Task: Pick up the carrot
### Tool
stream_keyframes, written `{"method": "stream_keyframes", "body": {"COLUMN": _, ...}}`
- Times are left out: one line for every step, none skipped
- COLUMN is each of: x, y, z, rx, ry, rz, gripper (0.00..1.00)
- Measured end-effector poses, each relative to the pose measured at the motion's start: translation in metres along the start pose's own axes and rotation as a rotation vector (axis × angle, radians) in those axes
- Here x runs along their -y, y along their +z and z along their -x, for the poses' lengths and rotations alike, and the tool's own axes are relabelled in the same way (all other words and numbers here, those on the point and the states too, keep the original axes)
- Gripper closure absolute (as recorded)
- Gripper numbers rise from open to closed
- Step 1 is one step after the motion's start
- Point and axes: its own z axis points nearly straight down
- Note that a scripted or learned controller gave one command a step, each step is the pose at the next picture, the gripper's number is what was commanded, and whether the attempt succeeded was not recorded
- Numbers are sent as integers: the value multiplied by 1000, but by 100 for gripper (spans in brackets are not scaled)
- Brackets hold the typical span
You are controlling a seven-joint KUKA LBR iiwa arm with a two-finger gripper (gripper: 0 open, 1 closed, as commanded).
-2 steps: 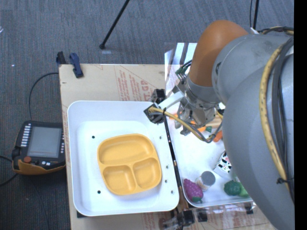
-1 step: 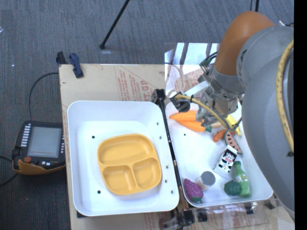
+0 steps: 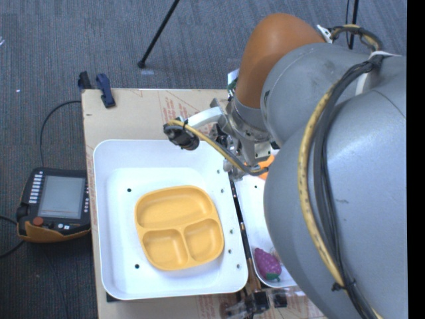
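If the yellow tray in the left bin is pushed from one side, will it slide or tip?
The tray lies flat and low in the left bin, so it would probably slide, not tip. It looks like stiff moulded plastic with three compartments, so it likely keeps its shape. The smooth bin floor may let it skid easily.

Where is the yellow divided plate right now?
The yellow divided plate lies flat in the middle of the left white bin, left of the arm and the purple item in the right bin.

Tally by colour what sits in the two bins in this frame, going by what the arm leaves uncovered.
Yellow: 1, the divided plate in the left bin
Purple: 1, a knobbly item in the right bin
Orange: 1, a sliver by the arm, too hidden to name
Total: 3
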Motion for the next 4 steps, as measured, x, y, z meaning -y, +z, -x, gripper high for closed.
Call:
{"method": "stream_keyframes", "body": {"x": -5, "y": -1, "z": 1, "rx": 0, "ry": 7, "rz": 4, "gripper": 0}}
{"method": "stream_keyframes", "body": {"x": -7, "y": 79, "z": 61, "rx": 11, "ry": -3, "rz": 3, "gripper": 0}}
{"method": "stream_keyframes", "body": {"x": 41, "y": 173, "z": 100, "rx": 2, "ry": -25, "rz": 3, "gripper": 0}}
{"method": "stream_keyframes", "body": {"x": 120, "y": 170, "z": 95, "rx": -1, "ry": 12, "rz": 6, "gripper": 0}}
